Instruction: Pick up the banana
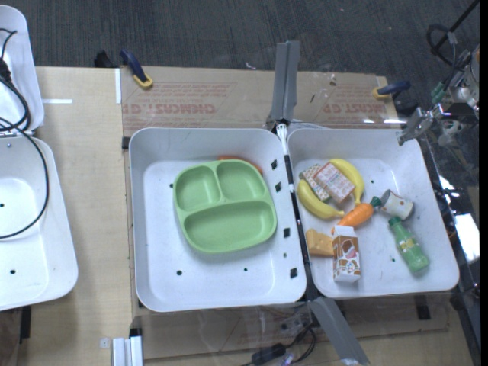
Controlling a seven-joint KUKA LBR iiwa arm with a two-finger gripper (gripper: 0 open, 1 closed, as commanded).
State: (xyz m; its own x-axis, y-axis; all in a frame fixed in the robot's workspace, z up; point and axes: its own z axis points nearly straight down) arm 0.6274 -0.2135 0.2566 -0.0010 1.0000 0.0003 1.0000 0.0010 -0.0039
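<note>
The banana [315,202] lies in the right bin [435,204], left of its middle, yellow and curved. A second yellow curve [350,175] arcs just behind it; whether the two are joined is hidden. A small pink and white packet [329,181] rests between and partly over them. An orange carrot [357,214] touches the banana's right end.
In the right bin also lie a white cup on its side [397,204], a green bottle [409,248], a small carton [347,258] and an orange wedge [319,242]. A green divided plate [225,207] sits in the left bin [152,227]. Cables and metal fittings [438,117] stand at the upper right.
</note>
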